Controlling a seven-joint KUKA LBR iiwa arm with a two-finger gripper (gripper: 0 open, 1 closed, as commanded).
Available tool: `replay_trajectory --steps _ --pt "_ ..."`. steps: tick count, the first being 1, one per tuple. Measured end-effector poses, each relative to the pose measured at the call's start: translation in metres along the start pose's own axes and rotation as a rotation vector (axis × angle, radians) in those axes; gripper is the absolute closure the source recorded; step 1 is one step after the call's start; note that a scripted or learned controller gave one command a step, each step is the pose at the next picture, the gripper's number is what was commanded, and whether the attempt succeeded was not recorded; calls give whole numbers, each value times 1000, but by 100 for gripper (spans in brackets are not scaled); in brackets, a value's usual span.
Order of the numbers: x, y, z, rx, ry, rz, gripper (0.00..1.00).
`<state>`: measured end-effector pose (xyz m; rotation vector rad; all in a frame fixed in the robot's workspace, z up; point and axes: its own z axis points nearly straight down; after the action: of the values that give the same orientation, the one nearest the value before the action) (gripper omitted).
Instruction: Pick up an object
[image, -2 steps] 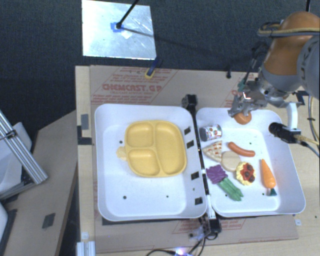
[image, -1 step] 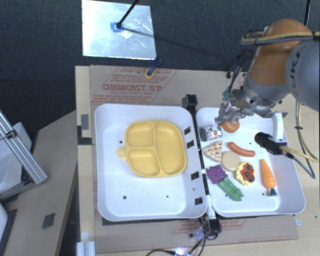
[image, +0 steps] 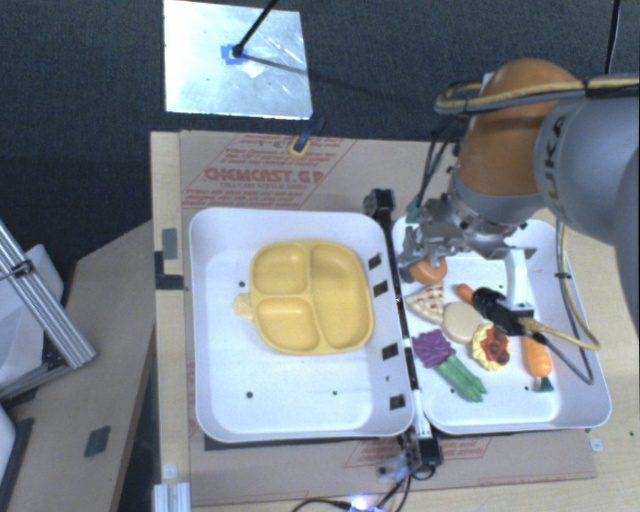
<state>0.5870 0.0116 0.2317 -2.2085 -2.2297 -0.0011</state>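
Note:
My gripper (image: 424, 256) hangs low over the back left corner of the right bin (image: 575, 395). A small orange piece (image: 431, 271) lies right under its tip, touching or nearly so; I cannot tell whether it is gripped. In front of it are a pizza slice (image: 428, 301), a pale round cookie (image: 460, 320), a purple grape bunch (image: 433, 348) and a green vegetable (image: 462, 378). Further right sit a small orange-red stick (image: 465, 293), a red and yellow toy (image: 492, 346) and a carrot (image: 537, 358).
The left bin (image: 220, 400) holds a yellow divided plate (image: 305, 297). A black-clipped divider (image: 395, 300) separates the two bins. The grey arm with its orange band (image: 510, 120) looms over the right bin's back edge.

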Motion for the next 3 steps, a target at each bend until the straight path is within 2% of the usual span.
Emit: replay_trajectory --steps 1,2,3 --pt "-5 -6 9 -2 -3 8 100" --pt "0 6 0 -5 -2 5 100" --pt "5 -2 18 -1 -2 7 100"
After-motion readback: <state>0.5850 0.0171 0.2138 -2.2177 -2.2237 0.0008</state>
